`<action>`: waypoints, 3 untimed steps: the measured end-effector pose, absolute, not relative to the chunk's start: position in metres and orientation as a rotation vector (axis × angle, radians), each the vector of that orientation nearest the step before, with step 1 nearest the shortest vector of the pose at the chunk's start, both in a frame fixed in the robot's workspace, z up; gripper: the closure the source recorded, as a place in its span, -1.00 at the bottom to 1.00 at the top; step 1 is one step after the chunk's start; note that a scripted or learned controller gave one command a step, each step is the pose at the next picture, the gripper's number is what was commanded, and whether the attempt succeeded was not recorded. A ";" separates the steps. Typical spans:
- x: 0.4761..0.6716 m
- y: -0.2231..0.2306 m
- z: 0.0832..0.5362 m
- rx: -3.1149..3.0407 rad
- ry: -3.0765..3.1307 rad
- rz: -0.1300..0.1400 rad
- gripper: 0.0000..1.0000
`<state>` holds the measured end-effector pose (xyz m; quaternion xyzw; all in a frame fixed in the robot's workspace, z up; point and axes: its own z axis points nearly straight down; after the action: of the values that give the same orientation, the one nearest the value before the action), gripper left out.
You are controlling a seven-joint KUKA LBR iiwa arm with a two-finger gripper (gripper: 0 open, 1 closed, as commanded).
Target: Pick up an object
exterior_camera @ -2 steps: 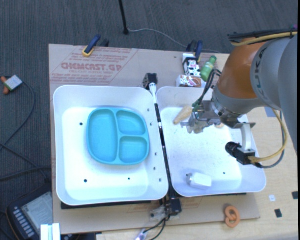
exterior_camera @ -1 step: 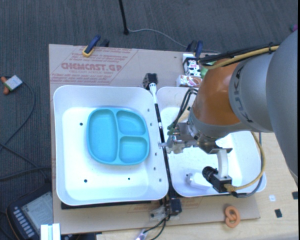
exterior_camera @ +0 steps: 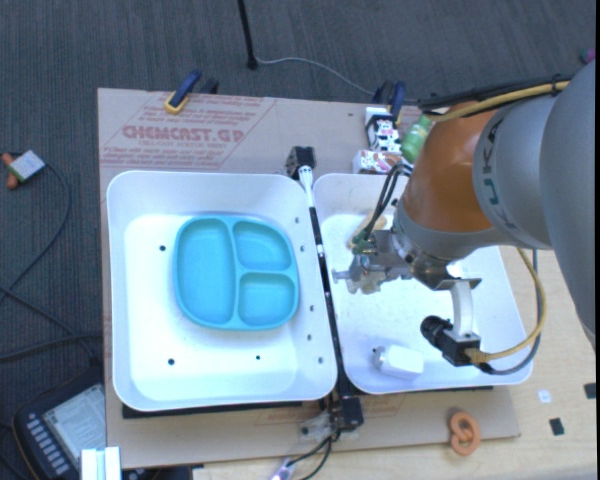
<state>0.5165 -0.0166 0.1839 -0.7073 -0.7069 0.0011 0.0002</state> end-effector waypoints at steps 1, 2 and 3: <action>0.483 0.034 0.184 -2.218 -2.222 0.003 1.00; 0.498 0.014 0.184 -2.221 -2.221 0.003 1.00; 0.549 -0.022 0.184 -2.223 -2.222 0.003 1.00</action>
<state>0.5490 -0.0219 0.1841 -0.7072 -0.7070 0.0009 -0.0005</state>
